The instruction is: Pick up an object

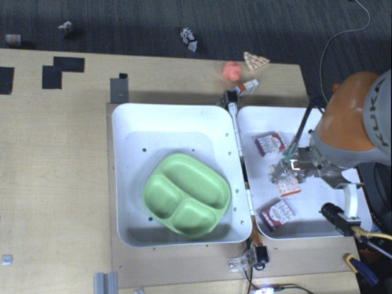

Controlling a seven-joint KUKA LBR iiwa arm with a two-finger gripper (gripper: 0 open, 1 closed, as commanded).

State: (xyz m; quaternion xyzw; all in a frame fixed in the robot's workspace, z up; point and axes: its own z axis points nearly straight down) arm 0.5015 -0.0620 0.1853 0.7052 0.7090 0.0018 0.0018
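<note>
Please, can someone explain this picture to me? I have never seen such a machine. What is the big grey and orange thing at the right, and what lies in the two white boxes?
One camera above the bench looks down at a slant. The grey and orange shape is a robot arm reaching in from the right. Its grasping tool is low over the right bin, among small packets; whether it holds one cannot be told. The left bin holds a green divided tray. Behind the bins, a pink ball lies on the bench.
</note>
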